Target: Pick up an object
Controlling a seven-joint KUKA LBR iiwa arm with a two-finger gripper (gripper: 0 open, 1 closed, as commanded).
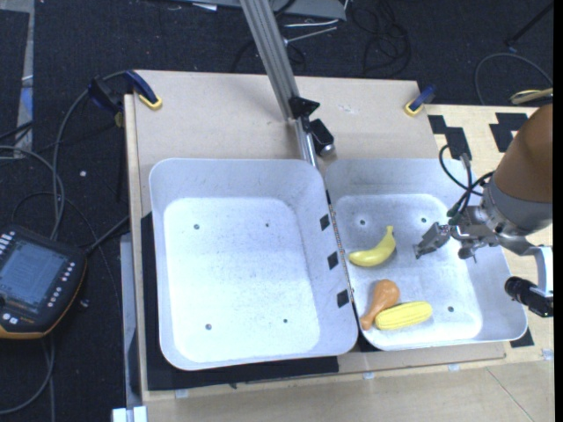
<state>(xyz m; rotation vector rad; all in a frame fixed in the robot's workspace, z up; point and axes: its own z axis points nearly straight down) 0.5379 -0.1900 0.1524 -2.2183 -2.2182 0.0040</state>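
The gripper (431,238) hangs over the right bin (493,328), just right of the banana (375,249) and apart from it; whether its fingers are spread or pressed together cannot be told at this size, and nothing shows between them. Nearer the front of the same bin lie the drumstick (379,299) and the corn cob (404,315), touching each other. Likely trouble: a descent here would meet bare bin floor beside the curved banana (which may also roll off a fingertip), while a try at the touching pair risks pushing one aside instead of closing on either
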